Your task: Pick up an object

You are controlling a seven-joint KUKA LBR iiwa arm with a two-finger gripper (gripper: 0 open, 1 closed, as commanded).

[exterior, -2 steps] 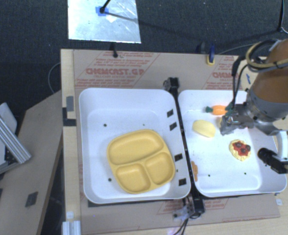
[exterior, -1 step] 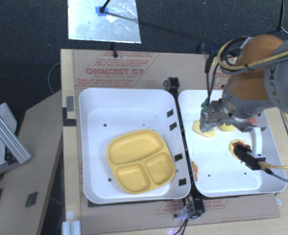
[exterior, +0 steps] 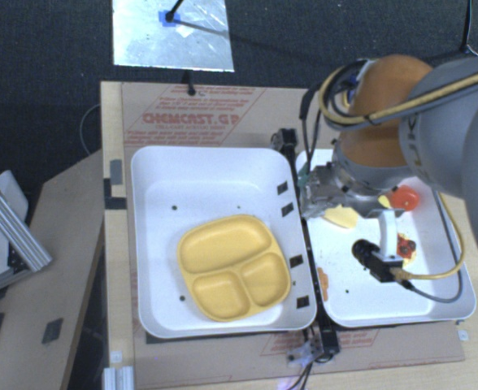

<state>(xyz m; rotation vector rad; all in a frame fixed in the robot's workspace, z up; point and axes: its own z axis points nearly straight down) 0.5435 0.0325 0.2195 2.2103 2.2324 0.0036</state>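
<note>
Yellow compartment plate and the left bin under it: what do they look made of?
Yellow compartment plate: likely moulded plastic, satin finish; uniform colour, soft rounded dividers, faint sheen.
Left bin: probably formed plastic, smooth white; rounded corners and a lipped rim, though coated metal is not excluded.

Two shallow white plastic bins stand side by side on a brown cardboard sheet [exterior: 194, 116] with red printing. In the left bin [exterior: 190, 181] lies a yellow plastic tray with three compartments [exterior: 233, 265], near the front wall and a little turned. The grey robot arm [exterior: 454, 132] reaches over the right bin [exterior: 361, 303], and its gripper [exterior: 319, 192] is at the rear left corner of this bin. Just beside the gripper lies a pale yellow flat piece [exterior: 342, 216]. A red round object [exterior: 404, 198] lies further right, a small red and yellow object [exterior: 406, 249] in front of it, and a small orange-brown strip [exterior: 323, 283] at the left wall. Behind the bins lies a silvery square foil sheet [exterior: 170, 27].
</note>
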